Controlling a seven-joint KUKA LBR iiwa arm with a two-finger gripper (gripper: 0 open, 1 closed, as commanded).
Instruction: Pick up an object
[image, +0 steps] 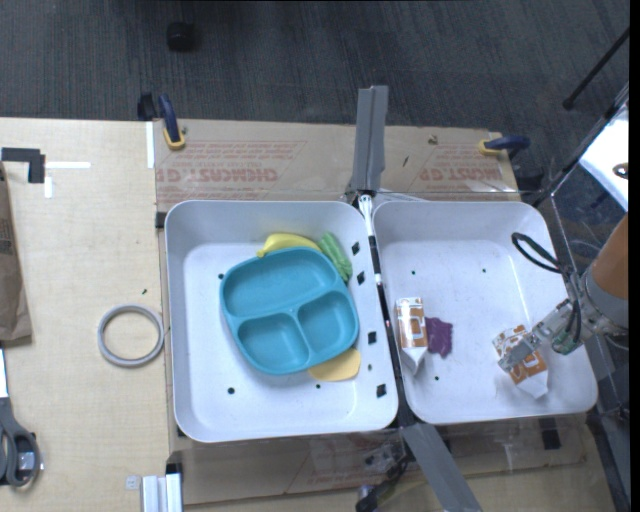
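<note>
In the right bin (470, 255) a small white and orange carton (411, 325) lies by the left wall, with a purple object (438, 336) touching its right side. A second, crumpled white and orange carton (521, 356) sits near the bin's front right corner. My gripper (548, 338) comes in from the right and is right against that crumpled carton's upper right side. I cannot make out whether the carton is gripped or only touched.
The left bin (195, 330) holds a blue divided plate (289, 311) lying over yellow pieces (288, 242) and a green object (337, 255). A black cable (535, 252) loops over the right bin's far right corner. A grey ring (131, 334) lies on the bench to the left.
</note>
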